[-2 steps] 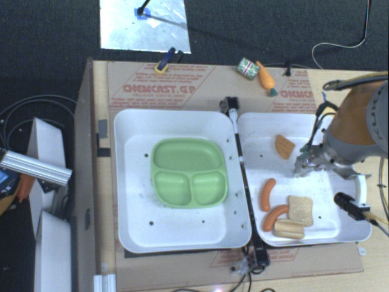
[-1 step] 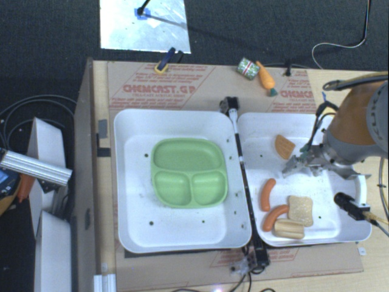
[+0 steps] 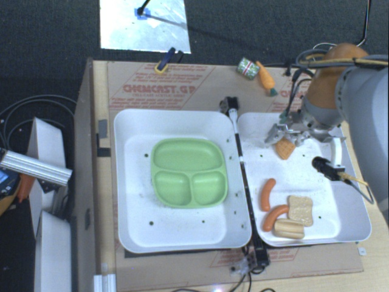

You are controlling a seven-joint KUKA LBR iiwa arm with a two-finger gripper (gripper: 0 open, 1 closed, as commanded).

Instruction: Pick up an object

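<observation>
Down in the far part of the right white bin (image 3: 358,224), my tool (image 3: 287,134) sits right over a small orange-tan nugget-shaped food piece (image 3: 284,149). I cannot tell how it is set, since the metal parts blur together against the bin floor. I judge this to be the grasp step: the nugget looks touching or just under the tool, not lifted. Next I'd want a firm closing and a straight rise, checking the piece comes along.

Toward the near end of that bin lie two glossy orange-red sausages (image 3: 268,194), a square tan bread slice (image 3: 300,210) with a rough crumb look, and a pale bun (image 3: 289,228). The left bin (image 3: 130,163) holds a smooth green plastic tray (image 3: 189,173) with three compartments. These toys look light and slippery.
</observation>
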